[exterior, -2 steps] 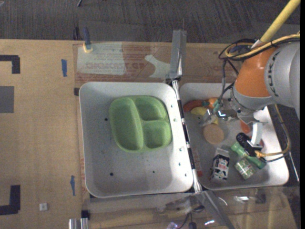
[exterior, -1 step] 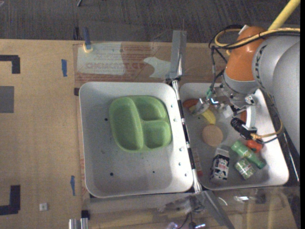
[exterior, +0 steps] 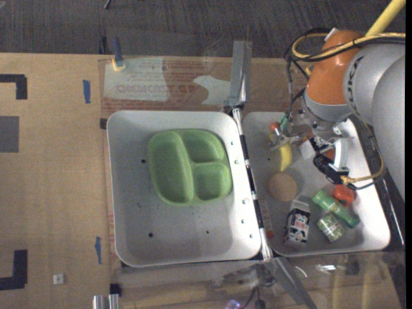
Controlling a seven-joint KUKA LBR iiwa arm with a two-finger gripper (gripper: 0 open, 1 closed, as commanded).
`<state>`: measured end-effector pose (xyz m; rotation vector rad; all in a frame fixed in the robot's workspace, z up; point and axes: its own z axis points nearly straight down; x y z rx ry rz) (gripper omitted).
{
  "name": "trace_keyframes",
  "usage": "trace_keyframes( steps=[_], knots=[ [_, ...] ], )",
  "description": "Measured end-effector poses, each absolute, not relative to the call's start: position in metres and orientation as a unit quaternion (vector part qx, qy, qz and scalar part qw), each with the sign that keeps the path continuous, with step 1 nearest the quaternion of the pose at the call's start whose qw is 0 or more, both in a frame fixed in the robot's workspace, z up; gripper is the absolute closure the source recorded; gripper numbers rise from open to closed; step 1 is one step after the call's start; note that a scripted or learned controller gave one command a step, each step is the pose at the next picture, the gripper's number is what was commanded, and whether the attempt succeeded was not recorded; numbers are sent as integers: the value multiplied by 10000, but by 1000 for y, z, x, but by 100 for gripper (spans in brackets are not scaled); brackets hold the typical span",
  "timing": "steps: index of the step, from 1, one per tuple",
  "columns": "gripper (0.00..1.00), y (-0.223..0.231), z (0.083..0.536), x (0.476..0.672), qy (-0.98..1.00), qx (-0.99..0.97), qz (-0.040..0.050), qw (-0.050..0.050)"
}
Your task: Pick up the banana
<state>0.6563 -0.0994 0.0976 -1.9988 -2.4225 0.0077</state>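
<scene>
Cardboard-brown bench (exterior: pixel 51 192) spreads under me, carrying two shallow white bins side by side. Nearest the camera, along the front of the right bin (exterior: pixel 380 234), stands a small black-and-white carton (exterior: pixel 297 224), and just to its right lie a green bottle (exterior: pixel 334 208) and a green-patterned packet (exterior: pixel 331 226), with something orange (exterior: pixel 344 194) touching the bottle's far side. A little further back sits a round tan ball (exterior: pixel 282 187). Beyond it lies the banana (exterior: pixel 285 157), yellow, pointing toward the back of the bin, its far end tucked under my claw (exterior: pixel 297 136). My claw hangs low right over that end, and I cannot tell how wide it stands or whether it has any hold on the fruit. My grey arm with its orange band (exterior: pixel 331 69) crosses the bin's back right corner. Over in the left bin (exterior: pixel 129 230) rests a green divided plate (exterior: pixel 190 166), apart from the walls. Behind both bins lies a flattened printed sheet (exterior: pixel 161 85), and dark carpet (exterior: pixel 193 11) beyond the bench.
</scene>
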Motion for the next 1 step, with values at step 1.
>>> trace_keyframes(
  steps=[1],
  knots=[
    [100,-15,186,667,-7165,-6975,-11,-15]
  ],
)
